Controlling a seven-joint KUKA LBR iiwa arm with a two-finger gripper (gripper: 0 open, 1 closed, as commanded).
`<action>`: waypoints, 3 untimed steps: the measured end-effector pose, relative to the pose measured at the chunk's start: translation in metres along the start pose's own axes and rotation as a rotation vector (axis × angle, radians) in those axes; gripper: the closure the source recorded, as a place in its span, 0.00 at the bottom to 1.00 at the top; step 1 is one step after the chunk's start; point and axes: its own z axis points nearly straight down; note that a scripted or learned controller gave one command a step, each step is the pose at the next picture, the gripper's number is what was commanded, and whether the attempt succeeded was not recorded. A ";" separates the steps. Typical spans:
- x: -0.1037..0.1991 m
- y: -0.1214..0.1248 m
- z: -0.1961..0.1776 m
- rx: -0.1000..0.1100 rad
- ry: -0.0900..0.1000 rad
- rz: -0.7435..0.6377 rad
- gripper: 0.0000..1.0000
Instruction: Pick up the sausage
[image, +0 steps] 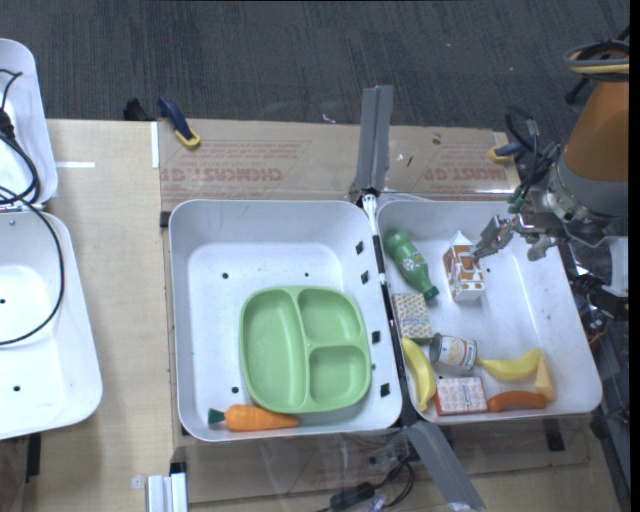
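Sausage (517, 401) lay untouched at near edge of right bin (572, 330), between red-and-white packet (461, 396) and cheese wedge (543, 380), under banana (510, 365). Gripper (512, 238) hovered at far right of same bin, beside juice carton (465, 272); fingers apart, nothing between. Approach and grasp remained.

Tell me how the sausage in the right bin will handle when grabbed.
The sausage looks like a smooth, rounded toy, so it may slip or roll when nudged. It seems small and probably light. It lies against the bin's front wall beside a yellow wedge and a red-and-white box, likely leaving little room for a grasp.
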 end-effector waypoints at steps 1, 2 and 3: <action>0.044 -0.006 0.086 0.000 0.000 0.066 0.00; 0.040 -0.047 0.103 0.000 0.001 -0.233 0.00; 0.018 0.019 0.113 0.086 0.019 -0.325 0.00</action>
